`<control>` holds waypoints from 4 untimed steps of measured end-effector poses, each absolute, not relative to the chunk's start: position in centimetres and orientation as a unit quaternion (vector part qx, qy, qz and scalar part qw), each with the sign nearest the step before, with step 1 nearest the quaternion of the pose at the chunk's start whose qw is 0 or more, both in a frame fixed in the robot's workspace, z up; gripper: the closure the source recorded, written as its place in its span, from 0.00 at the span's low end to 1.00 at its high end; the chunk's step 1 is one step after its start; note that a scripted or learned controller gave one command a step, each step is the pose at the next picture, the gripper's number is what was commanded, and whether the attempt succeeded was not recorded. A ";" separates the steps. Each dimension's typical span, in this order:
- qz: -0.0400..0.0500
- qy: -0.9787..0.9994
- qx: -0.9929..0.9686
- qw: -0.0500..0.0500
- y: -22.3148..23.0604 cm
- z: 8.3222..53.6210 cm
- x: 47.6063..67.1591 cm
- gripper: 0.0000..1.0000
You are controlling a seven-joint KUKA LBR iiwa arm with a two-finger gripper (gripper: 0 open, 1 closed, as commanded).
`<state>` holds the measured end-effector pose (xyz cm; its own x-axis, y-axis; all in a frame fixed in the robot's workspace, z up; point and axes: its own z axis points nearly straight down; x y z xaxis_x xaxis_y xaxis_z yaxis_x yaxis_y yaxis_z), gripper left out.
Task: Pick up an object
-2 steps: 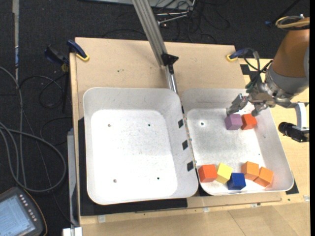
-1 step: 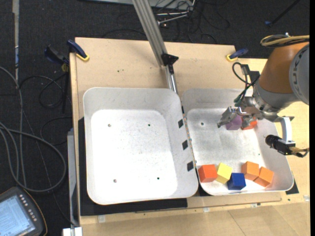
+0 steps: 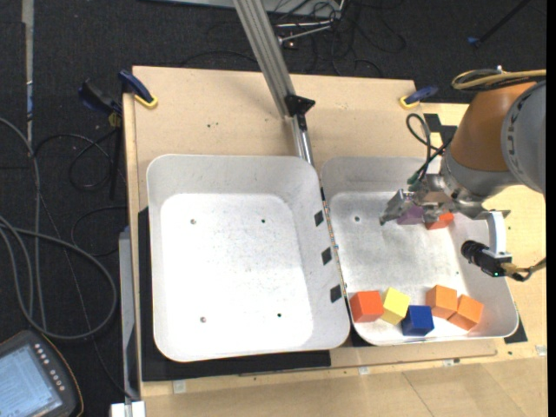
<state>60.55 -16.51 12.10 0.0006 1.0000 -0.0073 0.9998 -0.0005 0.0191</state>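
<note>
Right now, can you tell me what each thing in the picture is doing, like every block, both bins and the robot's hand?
Two-finger gripper: low in the right bin, by a purple thing.
Small purple block: at the gripper, grip unclear.
Small red-orange block: lying beside the gripper.
Orange cube: resting near the bin's front edge.
Yellow cube: resting, tilted.
Blue cube: resting.
Two orange blocks: resting together.
Right white bin: holds all blocks.
Left white bin: sits beside it.

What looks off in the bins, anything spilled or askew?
Nothing spilled or damaged. Five blocks crowd the near edge of the right bin: orange, yellow, blue and two more orange. The claw sits low over a purple piece and a red-orange one near the far side.
</note>
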 end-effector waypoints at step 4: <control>0.001 0.708 0.706 0.002 -16.0 25.0 59.1 1.00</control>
<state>59.07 -15.98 25.02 -0.0023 1.0000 -0.0011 1.0000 0.0023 0.0032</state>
